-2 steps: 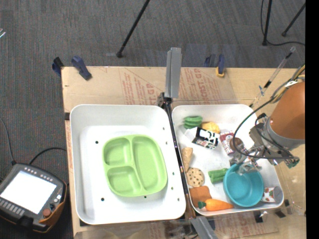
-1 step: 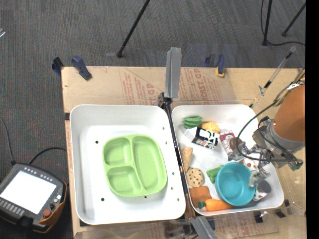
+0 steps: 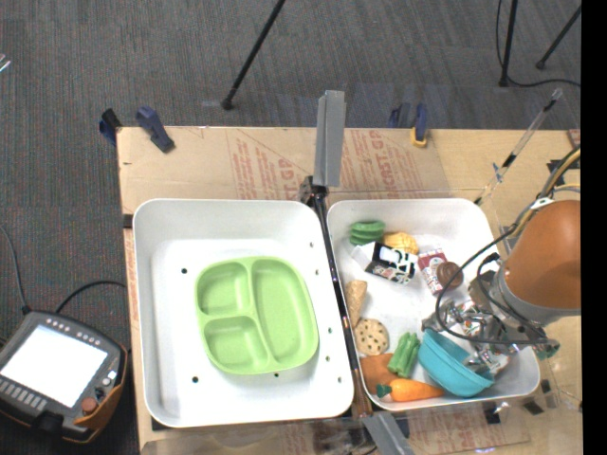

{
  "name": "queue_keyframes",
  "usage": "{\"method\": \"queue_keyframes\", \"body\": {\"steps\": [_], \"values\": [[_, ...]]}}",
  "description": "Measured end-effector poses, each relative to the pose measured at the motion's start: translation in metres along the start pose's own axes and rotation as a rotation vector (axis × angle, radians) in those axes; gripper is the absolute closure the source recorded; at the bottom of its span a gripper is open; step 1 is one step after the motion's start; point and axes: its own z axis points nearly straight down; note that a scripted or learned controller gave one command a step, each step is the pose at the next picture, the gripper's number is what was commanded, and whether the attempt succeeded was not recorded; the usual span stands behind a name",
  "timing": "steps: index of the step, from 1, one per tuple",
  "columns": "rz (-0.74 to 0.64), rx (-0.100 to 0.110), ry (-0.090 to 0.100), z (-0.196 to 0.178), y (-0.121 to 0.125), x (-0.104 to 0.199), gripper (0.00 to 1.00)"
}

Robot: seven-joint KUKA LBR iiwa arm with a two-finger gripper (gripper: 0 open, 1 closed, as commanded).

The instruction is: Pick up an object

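The right bin [image 3: 474,218] holds several toy foods: a green round piece [image 3: 366,231], a yellow piece [image 3: 401,243], a black-and-white carton [image 3: 391,263], a small red-and-white packet [image 3: 433,258], a brown ball [image 3: 449,275], a tan wedge [image 3: 356,298], a cookie [image 3: 371,336], a green pod [image 3: 405,354] and a carrot [image 3: 410,390]. A blue bowl [image 3: 448,368] lies tilted in the bin's front right corner. My gripper [image 3: 474,335] hangs low over the bowl's upper rim, below the orange wrist band [image 3: 545,254]. I see nothing clearly held in it.
The left bin [image 3: 161,254] holds a green divided plate [image 3: 256,313]. A grey post [image 3: 330,150] stands behind the seam between the bins. A tablet-like pendant [image 3: 57,373] lies on the floor at the left. Clamps and tripod legs sit behind the bench.
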Motion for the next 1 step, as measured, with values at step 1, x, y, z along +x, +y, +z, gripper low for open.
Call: {"method": "queue_keyframes", "body": {"steps": [1], "values": [[0.028, -0.006, 0.009, 0.0048, -0.0352, -0.1021, 0.0]]}}
